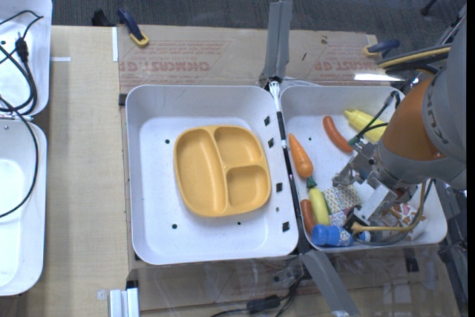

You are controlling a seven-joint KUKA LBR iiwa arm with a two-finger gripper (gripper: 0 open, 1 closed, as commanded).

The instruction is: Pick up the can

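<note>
Even, fairly bright overhead light is falling across the whole bench, and nothing is sitting in deep shade. The left bin [141,159] is catching the most light, its white floor reading clean without blowing out. Soft, short shadows are hugging the yellow divided plate [221,168] in the middle of that bin, mostly along its lower edge. To the right of that bin, the arm [415,134] is casting a dim patch over the cluttered neighbouring bin [297,104], where small items are blurring together. Above the left bin, the dark floor is looking grainy. Focus is staying moderate throughout, slightly soft everywhere.
</note>
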